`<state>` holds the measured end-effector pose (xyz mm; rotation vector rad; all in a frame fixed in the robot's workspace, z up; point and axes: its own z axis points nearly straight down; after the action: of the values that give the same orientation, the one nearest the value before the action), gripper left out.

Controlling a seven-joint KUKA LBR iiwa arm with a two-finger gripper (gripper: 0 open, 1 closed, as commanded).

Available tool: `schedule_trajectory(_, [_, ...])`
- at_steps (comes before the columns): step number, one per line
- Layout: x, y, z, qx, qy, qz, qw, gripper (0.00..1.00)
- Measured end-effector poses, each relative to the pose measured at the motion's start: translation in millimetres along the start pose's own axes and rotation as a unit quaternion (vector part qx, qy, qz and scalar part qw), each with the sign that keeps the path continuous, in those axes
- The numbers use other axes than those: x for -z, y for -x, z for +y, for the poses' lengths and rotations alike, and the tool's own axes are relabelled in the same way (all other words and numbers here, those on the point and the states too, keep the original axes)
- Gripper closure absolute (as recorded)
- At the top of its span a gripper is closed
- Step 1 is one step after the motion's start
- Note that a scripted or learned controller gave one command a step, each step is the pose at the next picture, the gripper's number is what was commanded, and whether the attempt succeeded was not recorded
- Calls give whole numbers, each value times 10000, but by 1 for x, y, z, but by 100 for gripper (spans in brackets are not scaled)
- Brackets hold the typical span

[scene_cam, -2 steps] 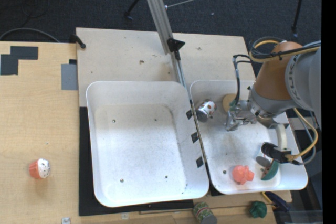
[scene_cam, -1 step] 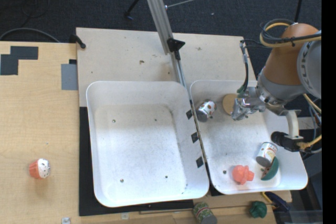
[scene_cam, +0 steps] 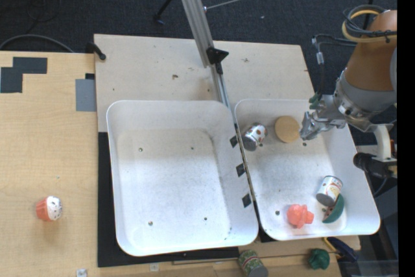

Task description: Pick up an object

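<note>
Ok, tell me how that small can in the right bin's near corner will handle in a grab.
The can lies tilted on its side, so a nudge would probably roll it. Its smooth-looking wall may slip between fingers. It touches the green piece, which might shift too.

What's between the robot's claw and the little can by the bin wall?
In the camera view, a tan round disc lies between the gripper and the can, right beside the gripper.
</note>
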<state>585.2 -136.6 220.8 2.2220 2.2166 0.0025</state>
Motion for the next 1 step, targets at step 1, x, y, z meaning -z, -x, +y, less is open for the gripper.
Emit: schedule_trajectory(1, [35,1,1,11,-8,3,10000,100])
